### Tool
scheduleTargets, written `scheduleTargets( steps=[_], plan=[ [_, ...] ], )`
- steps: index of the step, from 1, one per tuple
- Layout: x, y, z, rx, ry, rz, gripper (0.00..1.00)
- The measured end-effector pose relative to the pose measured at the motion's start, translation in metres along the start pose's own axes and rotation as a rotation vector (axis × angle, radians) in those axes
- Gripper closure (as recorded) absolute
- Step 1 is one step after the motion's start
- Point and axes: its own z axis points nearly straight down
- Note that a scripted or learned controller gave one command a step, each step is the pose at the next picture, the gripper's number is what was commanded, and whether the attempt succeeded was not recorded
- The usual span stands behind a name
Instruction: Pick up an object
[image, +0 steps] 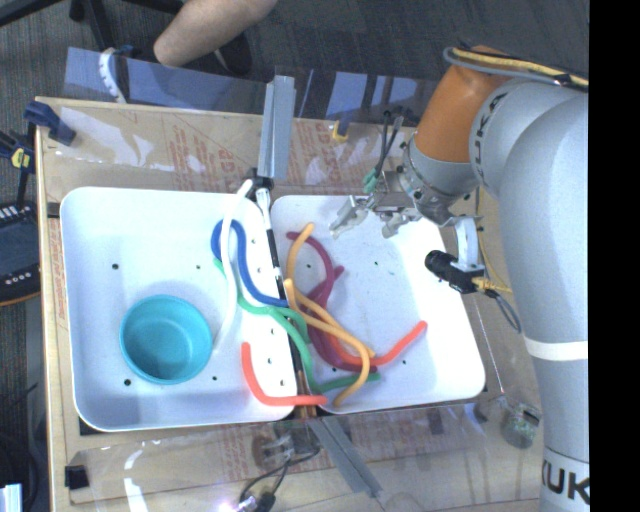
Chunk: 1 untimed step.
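The gripper hangs over the upper part of the right bin, near the bin's top edge in the frame. Its two fingers look spread, one pointing left toward the bin divide and one to the right, and nothing sits between them.

The things to choose from lie lower and to the left. A tangle of flexible tubes straddles the wall between the two bins: a dark red tube loops in the right bin just below the gripper, a yellow-orange tube crosses it, a salmon tube lies toward the lower right of that bin, and a blue tube, a green tube and a white tube run into the left bin. A teal cup stands alone at the lower left of the left bin, well apart from the arm.

The step in hand appears to be the approach. To do it well, the gripper should probably come down over a single free stretch of tube, with the fingers straddling it crosswise. The upper arc of the dark red tube seems the nearest candidate and lies fairly clear of the others. The knot at the bin wall is a poorer target: several tubes overlap there, and a close could catch two or slide off.
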Motion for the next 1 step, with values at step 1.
scheduleTargets(
  steps=[1],
  plan=[
    [0.043, 0.0004, 0.09, 0.0, -0.002, -0.075, 0.0]
  ],
)
